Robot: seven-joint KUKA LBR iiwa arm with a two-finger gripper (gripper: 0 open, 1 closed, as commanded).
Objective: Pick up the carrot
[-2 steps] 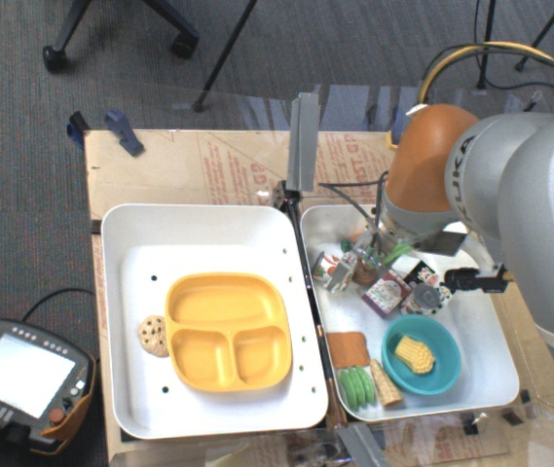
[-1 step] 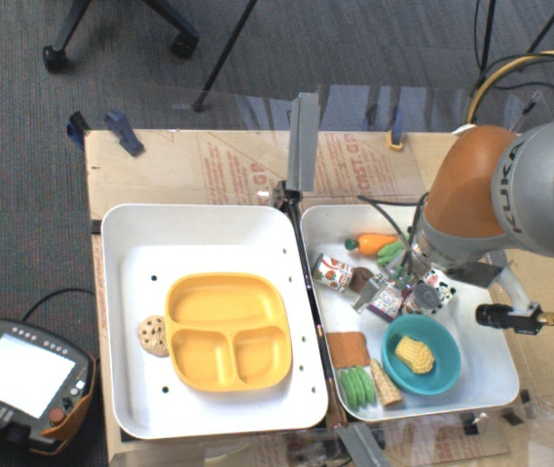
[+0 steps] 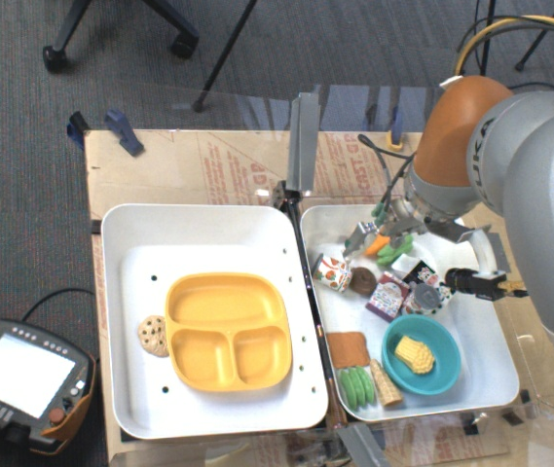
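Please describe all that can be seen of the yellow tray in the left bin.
The yellow tray looks like smooth plastic, with rounded corners and three compartments: one long at the far side, two smaller at the near side. It lies flat near the middle of the left bin. A cookie lies at its left edge, seemingly touching it.

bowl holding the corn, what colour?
Teal bowl, seen clearly in the camera view, with yellow corn inside.

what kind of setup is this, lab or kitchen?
Likely a robot lab, not a kitchen: toy food sits in two white bins on a cardboard-topped bench, a control tablet lies on the carpet, and an office chair base stands behind.
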